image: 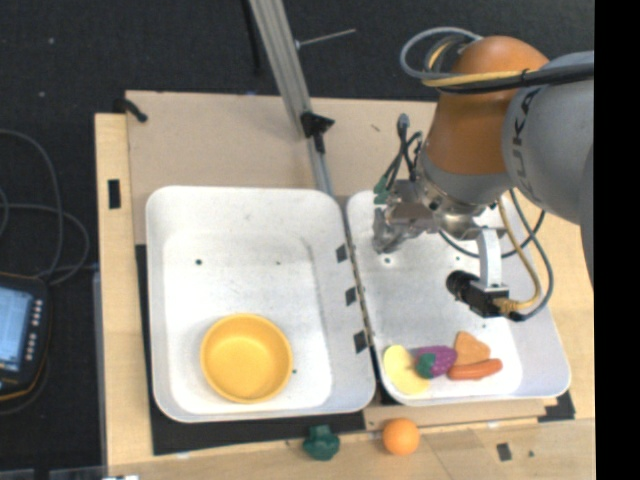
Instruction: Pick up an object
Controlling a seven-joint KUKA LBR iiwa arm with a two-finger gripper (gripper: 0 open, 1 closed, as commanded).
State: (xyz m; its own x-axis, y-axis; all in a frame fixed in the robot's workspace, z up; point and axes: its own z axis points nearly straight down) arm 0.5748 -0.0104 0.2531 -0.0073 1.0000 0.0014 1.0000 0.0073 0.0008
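Observation:
My gripper (388, 236) hangs over the back left part of the right bin (440, 298), under the orange wrist band. I see nothing between its fingers. At the front edge of that bin lies a cluster of toy food: a yellow piece (399, 366), a purple and green piece (432, 361), an orange wedge (470, 347) and an orange-red carrot-like piece (476, 370). The gripper is well behind these pieces and apart from them. A yellow bowl (246, 357) sits upright in the front of the left bin (200, 228).
An orange ball (400, 436) and a small green object (321, 443) lie on the bench in front of the bins. A slanted metal rail (290, 78) runs down to the gap between the bins. A black cable part (472, 294) hangs beside the arm.

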